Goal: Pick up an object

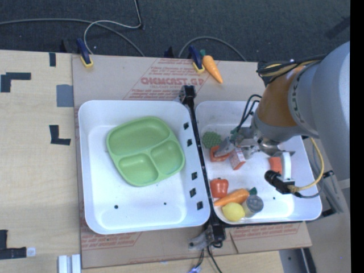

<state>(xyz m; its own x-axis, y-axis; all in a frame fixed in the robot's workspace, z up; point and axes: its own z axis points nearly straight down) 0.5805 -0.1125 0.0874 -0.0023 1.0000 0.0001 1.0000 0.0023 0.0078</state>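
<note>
the gripper (232, 147) hangs low in the right bin (301, 212), toward the bin's 9 o'clock side, with the grey arm (318, 104) reaching in from 3 o'clock. whether its jaws are wide or narrow i cannot tell. a red-orange packet (236, 160) lies just at its 5 o'clock, a green leafy piece (211, 138) at its 10 o'clock. a red pepper (219, 186), a carrot (232, 197) and a lemon (233, 211) sit toward 6 o'clock. a green divided plate (145, 150) rests in the left bin (94, 152).

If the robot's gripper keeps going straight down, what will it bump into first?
Probably the small red and white item lying right under the gripper in the right bin. Depth is hard to judge from above, so that's a best guess.
</note>
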